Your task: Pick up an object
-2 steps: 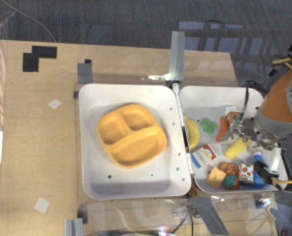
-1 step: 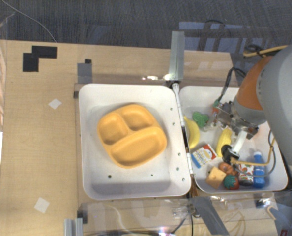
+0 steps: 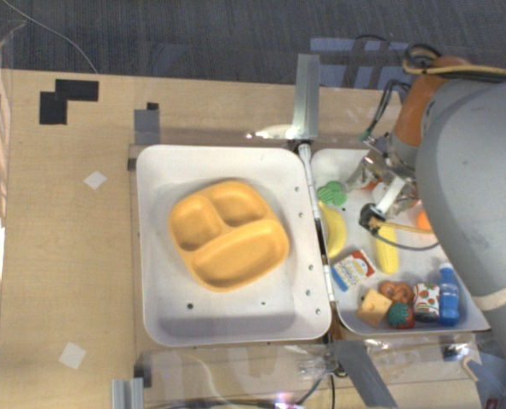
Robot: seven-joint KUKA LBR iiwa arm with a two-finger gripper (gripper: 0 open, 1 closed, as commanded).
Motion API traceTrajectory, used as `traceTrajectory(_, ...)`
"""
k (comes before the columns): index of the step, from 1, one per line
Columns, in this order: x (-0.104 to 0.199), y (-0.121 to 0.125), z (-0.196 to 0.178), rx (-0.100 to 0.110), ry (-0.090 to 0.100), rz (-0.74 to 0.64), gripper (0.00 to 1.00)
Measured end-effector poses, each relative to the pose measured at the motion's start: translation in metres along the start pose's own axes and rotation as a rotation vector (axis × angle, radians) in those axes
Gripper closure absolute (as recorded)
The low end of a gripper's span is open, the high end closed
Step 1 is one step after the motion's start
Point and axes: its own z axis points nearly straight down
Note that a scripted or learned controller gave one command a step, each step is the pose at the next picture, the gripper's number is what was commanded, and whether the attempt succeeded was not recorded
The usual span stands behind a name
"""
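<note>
The right bin (image 3: 348,318) holds several small items. A green piece (image 3: 331,194) lies near its top left, with a yellow banana (image 3: 334,231) below it. A second yellow piece (image 3: 387,254) sits mid-bin. Lower down lie a red and white packet (image 3: 353,269), a tan block (image 3: 373,306), a red and green strawberry-like piece (image 3: 398,313), a red and white can (image 3: 426,301) and a blue bottle (image 3: 447,295). My gripper (image 3: 381,196) hangs low over the upper middle of this bin, just right of the green piece and above the second yellow piece. The grey arm (image 3: 474,194) covers the bin's right side.
The left bin (image 3: 163,313) carries a yellow divided plate (image 3: 227,233) in its middle. A metal divider (image 3: 315,228) runs between the two bins. Wooden bench surface lies to the left, and cables (image 3: 406,237) trail near the gripper.
</note>
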Motion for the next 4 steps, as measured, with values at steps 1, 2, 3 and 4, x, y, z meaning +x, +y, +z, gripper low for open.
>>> traceTrajectory(1, 0.004, 0.019, -0.031, 0.001, -0.001, 0.416, 0.0)
traceTrajectory(2, 0.019, -0.004, -0.044, 0.003, -0.001, 0.687, 0.0)
traceTrajectory(3, -0.017, 0.031, -0.085, -0.001, 0.001, 0.693, 0.0)
traceTrajectory(4, -0.013, 0.03, -0.096, -0.001, 0.002, 0.679, 1.0)
